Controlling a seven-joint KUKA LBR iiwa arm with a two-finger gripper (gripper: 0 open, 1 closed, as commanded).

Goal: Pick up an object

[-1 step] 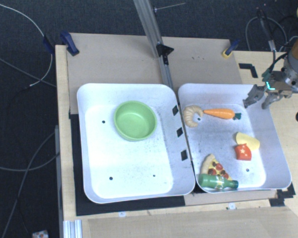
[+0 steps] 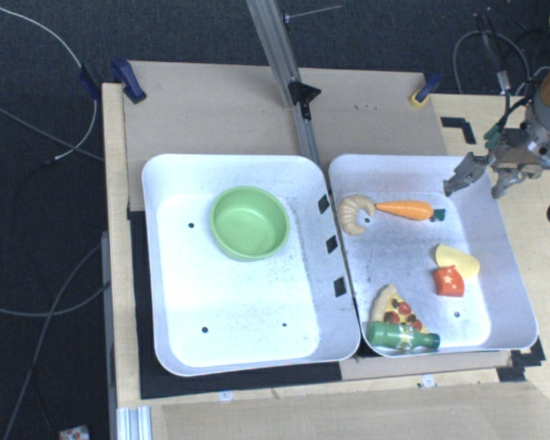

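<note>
Carrot (image 2: pixel 404 211) just left of claw (image 2: pixel 482 178)

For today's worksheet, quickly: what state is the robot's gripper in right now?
Gripper: open, fingers spread, holding nothing, at the right bin's upper right edge.

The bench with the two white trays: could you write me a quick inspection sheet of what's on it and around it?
Surface: tan bench bearing the left bin and right bin, side by side.
Job's things: right bin holds a carrot, croissant, yellow and red piece, pizza slice and green bottle.
Clutter: green bowl in the left bin.
Grippers: gripper open, above the right bin's far right corner, holding nothing.
Cables: thin ones on the dark floor at left; more by the arm.
Surroundings: metal pole, blue clamp and yellow-blue clamp on the bench edge.
</note>
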